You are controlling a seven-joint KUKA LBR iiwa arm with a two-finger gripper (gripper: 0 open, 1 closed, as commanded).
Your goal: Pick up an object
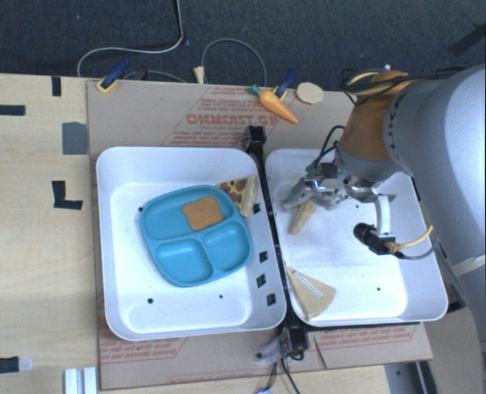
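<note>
The tool (302,197) is lowered into the right bin (391,302), its fingers spread, with a tan wedge-shaped piece (300,217) lying just beneath them, not clearly gripped. A second tan wedge (313,292) lies at that bin's near left corner. A blue divided plate (198,235) sits in the left bin (120,286).

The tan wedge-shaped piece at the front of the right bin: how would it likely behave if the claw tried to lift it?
The tan wedge lies flat and looks thin, so it is probably light. Sitting low on the right bin floor, it may slide rather than lift. It lies close against the bin's front-left corner, which could crowd the claw.
</note>
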